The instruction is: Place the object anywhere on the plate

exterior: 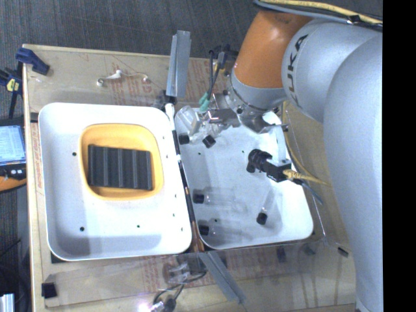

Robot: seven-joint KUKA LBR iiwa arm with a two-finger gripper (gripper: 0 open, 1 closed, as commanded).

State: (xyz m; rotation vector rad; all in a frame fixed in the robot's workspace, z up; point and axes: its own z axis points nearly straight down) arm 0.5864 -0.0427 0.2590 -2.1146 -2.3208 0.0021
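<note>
A yellow plate (121, 134) with rounded corners lies in the left bin (65, 226). A dark grey ridged block (121, 168) rests flat on the middle of the plate. My gripper (197, 118) hangs over the far left corner of the right bin (286, 229), close to the wall between the two bins. It is to the right of the plate and well apart from the block. Nothing is visibly held in it.
The grey arm with its orange band (266, 51) covers the far right of the right bin. A black fitting (262, 162) with a yellow cable sits above that bin's floor. Metal brackets (179, 60) stand along the bench between the bins.
</note>
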